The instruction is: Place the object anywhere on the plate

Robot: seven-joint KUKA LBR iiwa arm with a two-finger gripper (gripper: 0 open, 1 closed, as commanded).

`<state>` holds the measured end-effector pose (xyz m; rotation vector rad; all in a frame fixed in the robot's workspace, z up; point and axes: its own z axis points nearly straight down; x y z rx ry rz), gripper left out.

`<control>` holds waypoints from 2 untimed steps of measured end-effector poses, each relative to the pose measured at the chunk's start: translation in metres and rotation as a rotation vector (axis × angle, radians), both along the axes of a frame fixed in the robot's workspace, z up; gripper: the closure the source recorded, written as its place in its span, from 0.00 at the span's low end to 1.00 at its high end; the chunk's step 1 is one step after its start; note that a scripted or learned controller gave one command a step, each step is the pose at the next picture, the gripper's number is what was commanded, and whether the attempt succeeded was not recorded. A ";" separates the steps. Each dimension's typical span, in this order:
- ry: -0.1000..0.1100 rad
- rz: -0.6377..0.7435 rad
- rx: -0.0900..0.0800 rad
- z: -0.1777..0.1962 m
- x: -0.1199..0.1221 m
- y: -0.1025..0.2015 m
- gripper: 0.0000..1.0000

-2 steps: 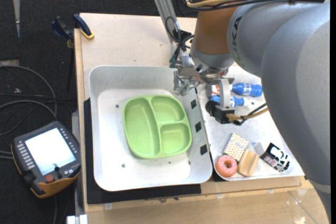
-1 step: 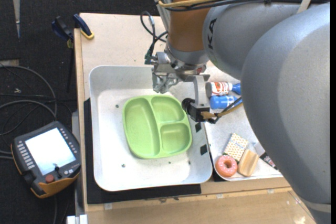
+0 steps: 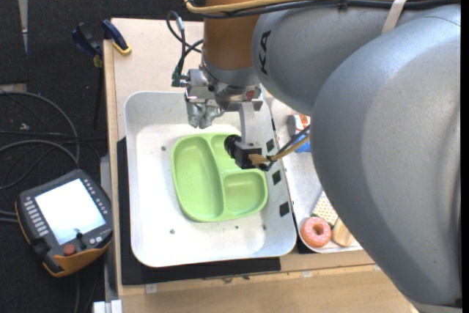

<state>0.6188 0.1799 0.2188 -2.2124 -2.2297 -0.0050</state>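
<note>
The green plate (image 3: 198,183) lies in the left bin (image 3: 146,150), and the compartments in view are bare, so the placing looks not yet done. A pink doughnut (image 3: 316,231), perhaps the object meant, lies in the right bin (image 3: 302,183), well apart from the plate. The hand (image 3: 199,118) hangs over the plate's far rim. I cannot tell whether it is apart, together or carrying anything.

Your free room is bare floor in the left bin (image 3: 150,179), beside and below the green plate (image 3: 201,183); the arm (image 3: 352,70) overhangs the right bin (image 3: 302,179).
</note>
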 end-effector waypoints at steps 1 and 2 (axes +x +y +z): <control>-0.001 -0.002 0.000 0.028 0.010 0.031 1.00; 0.002 -0.005 -0.003 0.026 0.009 0.028 0.00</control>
